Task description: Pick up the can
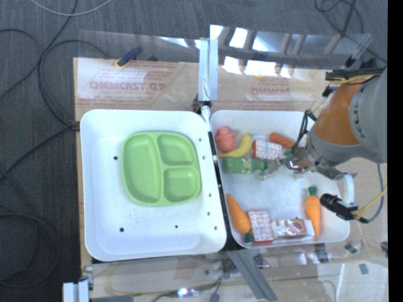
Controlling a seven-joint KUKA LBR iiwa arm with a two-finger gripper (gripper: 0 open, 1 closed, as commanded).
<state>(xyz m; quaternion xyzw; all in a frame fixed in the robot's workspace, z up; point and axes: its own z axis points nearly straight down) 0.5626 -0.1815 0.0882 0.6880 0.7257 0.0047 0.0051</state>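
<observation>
A small red-and-white labelled can point(267, 150) lies in the upper middle of the right bin point(334, 234). It sits between a yellow banana point(240, 146) and an orange carrot point(282, 140). My gripper point(284, 165) hangs low in the bin, just below and right of the can and close to it. I see nothing held in it. The grey arm with its orange band point(337, 121) reaches in over the bin's right rim. A green cylindrical item point(242, 165) lies left of the gripper, below the banana.
In the right bin there are also a red fruit point(225, 136), a carrot point(238, 212) at the lower left, another carrot point(313, 214) at the right, and two small boxes point(260, 225) point(291, 228) along the front wall. The left bin point(101, 225) holds a green divided plate point(162, 168).
</observation>
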